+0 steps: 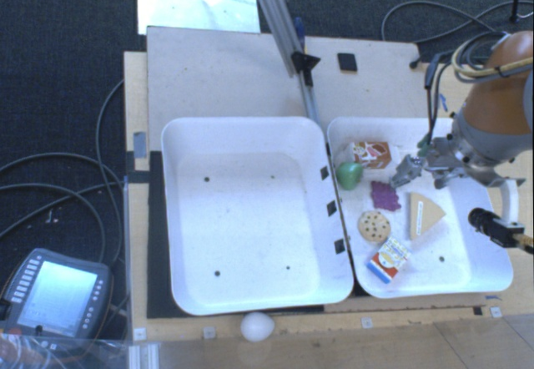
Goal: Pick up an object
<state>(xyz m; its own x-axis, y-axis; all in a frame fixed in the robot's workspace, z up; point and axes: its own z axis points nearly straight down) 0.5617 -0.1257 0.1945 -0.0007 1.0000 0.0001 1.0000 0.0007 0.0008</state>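
Note:
The right bin holds several small objects: a red-and-white carton at the back, a green pear beside it, a purple grape bunch, a round cookie, a tan cheese wedge and a small colourful box near the front. My gripper hangs over the bin's back right part, above and right of the grape bunch and just behind the cheese wedge. Its fingers stand apart with nothing between them.
The left bin lies beside the right one, with black clips along the shared wall. A white egg-shaped object rests on the bench in front of the bins. A slanted metal pole rises behind. Cables and a pendant lie on the floor at left.

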